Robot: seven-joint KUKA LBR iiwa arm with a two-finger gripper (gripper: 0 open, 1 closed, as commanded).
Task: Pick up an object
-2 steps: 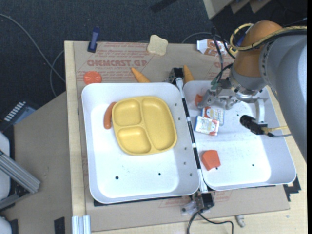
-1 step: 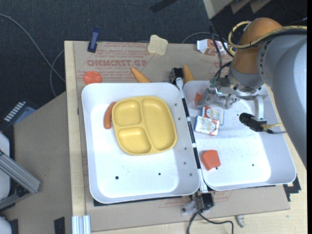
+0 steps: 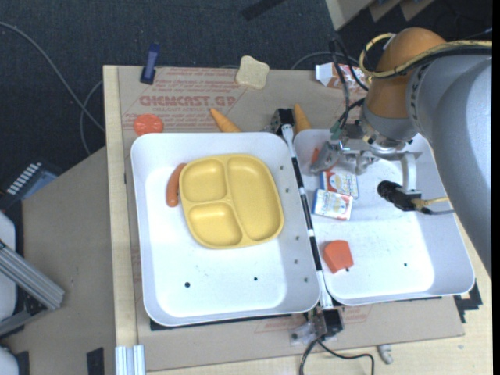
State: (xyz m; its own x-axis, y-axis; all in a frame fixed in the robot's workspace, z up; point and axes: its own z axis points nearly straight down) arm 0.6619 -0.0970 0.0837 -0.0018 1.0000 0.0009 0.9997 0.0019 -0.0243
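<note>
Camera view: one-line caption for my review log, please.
KUKA arm's gripper hovers over small cartons in the right bin; yellow divided plate sits in the left.

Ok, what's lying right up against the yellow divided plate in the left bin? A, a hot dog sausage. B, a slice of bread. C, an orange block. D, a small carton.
A: the sausage lies along the left edge of the yellow plate in the left bin, while the carton and the orange block lie in the right bin.
</note>
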